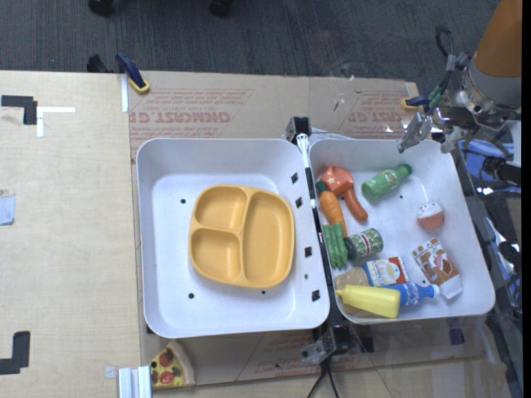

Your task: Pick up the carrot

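From my seat the left bin (158, 247) carries just a yellow divided plate (242, 235), sitting a little left of the bin's middle, and nothing there matters for this job. Moving right across the clips where the two bins meet, I reach the right bin (465, 230), which is crowded. The carrot (333, 208) lies along its left wall, orange body pointing toward the far side and its green top (335, 244) trailing toward the near side. Just beyond its far end sits a red-orange piece (336, 177), and an orange sausage-shaped piece (355, 203) lies close on its right. A small green can (365, 243) is near the carrot's leafy end, a green bottle (385, 182) lies farther right and toward the far side, and a yellow bottle (368, 300) rests along the near wall beside a small carton (387, 270)

Farther right still, the gripper (431, 128) hangs over the far right corner of that bin, well apart from the carrot, and I read its two fingers as standing apart with nothing between them

So I judge the task as barely begun: the carrot is untouched in the bin, and the whole approach, descent, grasp and lift are left. The close neighbours look likely to crowd the grasp
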